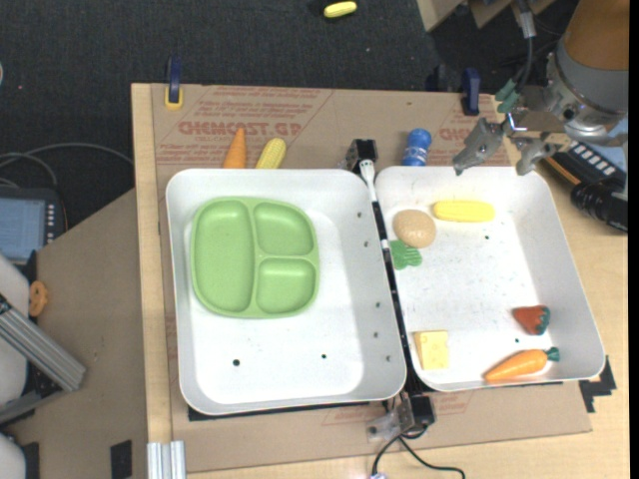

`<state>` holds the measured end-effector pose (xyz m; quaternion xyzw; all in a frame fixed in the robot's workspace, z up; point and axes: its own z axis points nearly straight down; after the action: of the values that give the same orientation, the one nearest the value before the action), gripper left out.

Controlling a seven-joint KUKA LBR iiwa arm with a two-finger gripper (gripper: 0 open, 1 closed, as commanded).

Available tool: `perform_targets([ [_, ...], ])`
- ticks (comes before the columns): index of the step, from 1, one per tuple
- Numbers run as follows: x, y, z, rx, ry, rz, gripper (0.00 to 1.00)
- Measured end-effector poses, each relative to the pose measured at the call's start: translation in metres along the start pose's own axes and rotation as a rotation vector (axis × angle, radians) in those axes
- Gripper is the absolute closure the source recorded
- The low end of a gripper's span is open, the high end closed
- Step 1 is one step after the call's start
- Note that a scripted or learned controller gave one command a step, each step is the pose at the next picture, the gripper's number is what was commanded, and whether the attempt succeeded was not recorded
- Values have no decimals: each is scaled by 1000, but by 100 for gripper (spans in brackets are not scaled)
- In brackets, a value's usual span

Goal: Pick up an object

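The robot arm [597,43] at the bench's upper right showed a broad orange band above a pale grey, rounded wrist section with a lighter ring at its base. Black cables ran down beside it. Its two-finger gripper [502,151] was bare grey metal, with slim angled fingers [475,153] below a boxy metal mount.

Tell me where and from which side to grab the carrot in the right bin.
Grip the carrot across its orange body near the middle, coming straight down from above. It lies flat, roughly parallel to the right bin's near wall and close to it, so a sideways approach looks blocked. Put the fingers on either side of its narrow width. The gripper is open above the far rim.
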<state>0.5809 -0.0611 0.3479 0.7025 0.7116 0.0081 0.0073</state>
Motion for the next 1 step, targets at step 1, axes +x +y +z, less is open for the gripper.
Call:
perform_targets([
  [1, -7, -3, 0, 16, -4, 11, 100],
])
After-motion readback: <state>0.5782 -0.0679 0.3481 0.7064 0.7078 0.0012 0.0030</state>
